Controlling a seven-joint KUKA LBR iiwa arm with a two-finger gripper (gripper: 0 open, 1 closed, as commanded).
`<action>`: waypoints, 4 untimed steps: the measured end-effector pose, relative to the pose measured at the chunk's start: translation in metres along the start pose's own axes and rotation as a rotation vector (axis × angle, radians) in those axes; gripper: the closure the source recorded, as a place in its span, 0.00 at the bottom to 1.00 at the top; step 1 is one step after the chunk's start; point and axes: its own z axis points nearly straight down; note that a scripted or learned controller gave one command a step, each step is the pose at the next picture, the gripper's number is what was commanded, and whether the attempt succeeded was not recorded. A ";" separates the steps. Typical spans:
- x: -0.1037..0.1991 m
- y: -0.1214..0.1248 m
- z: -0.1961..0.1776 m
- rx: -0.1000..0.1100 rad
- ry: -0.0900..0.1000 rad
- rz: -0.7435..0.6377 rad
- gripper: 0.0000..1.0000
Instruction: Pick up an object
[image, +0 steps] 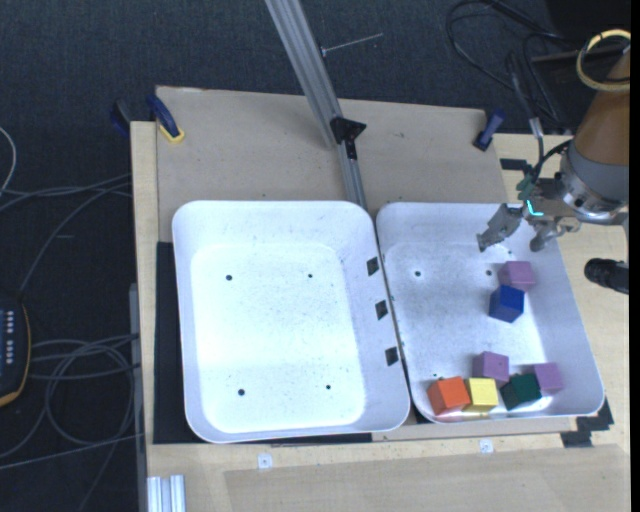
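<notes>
My gripper hangs over the far right part of the right bin, fingers open with nothing between them. Just below it lies a purple cube, and a blue cube sits beside that. Along the bin's near edge stand an orange cube, a yellow cube, a green cube, and two more purple cubes.
The left bin lies beside the right one, with a row of black clips between them. A grey metal pole slants across the bench's far side. Blue clamps grip the bench corners.
</notes>
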 end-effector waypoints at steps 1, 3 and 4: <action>-0.002 0.001 0.063 0.005 0.001 0.001 0.00; -0.001 0.003 0.101 -0.004 0.000 0.000 1.00; 0.001 0.010 0.055 -0.009 -0.003 0.000 1.00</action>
